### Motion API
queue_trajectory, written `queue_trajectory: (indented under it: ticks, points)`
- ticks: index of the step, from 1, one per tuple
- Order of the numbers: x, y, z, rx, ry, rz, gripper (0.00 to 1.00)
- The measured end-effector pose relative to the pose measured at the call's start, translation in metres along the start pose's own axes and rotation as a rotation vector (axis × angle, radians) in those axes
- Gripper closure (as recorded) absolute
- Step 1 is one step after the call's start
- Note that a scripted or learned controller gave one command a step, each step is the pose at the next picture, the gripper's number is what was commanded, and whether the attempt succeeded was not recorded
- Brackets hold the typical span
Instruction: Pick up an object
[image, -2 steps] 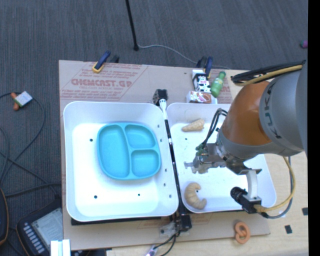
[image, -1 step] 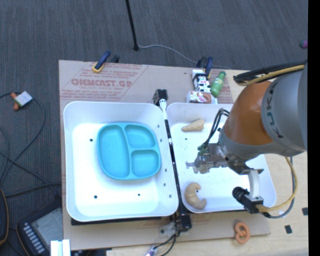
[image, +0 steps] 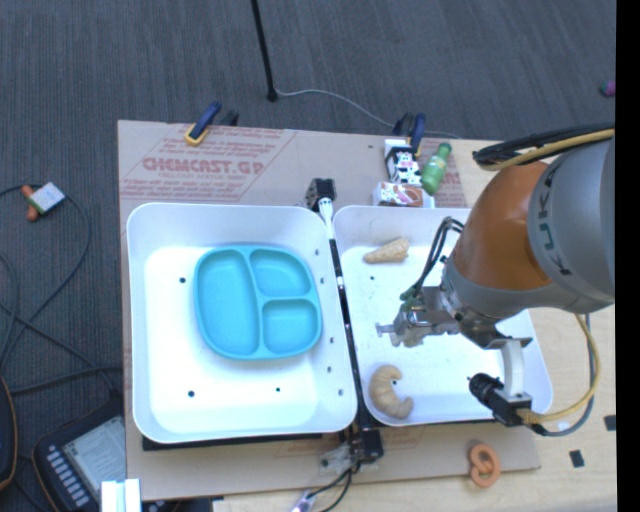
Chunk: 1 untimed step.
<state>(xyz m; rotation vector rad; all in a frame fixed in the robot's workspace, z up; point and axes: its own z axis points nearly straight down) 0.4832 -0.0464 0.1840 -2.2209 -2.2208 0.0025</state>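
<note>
We see the pincer (image: 400, 328) low inside the right bin (image: 440, 405), hanging under the grey arm (image: 530, 240) w/ the orange band. Fingers look parted, nothing between them, so we call it released. No grasp yet, by our read.

Candidate things: a croissant (image: 390, 391) just below the pincer and a bit to its left in view, near the bin's front edge, apart from the fingertips. A 2nd pastry, a pale roll (image: 387, 251), sits above the pincer toward the bin's back wall, well apart. Neither is touched or lifted; both lie flat on the bin floor.

Left of the pincer, across the divider, the left bin (image: 150, 330) holds a blue tray (image: 258, 302) w/ three compartments; not in play rn.

Progress, our judgement: approach done or nearly so, pincer down at bin level. Left to do: line up over one item (croissant seems closest), close on it, raise it clear. So early-mid stage, pick itself not yet done. Fingertip detail is small/blurry, so the parted call is approx.
</note>
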Motion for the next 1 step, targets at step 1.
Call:
queue_trajectory:
  ticks: [1]
  points:
    - [0.0385, 0.0006, -0.0112, -0.001, 0.001, -0.002, 1.00]
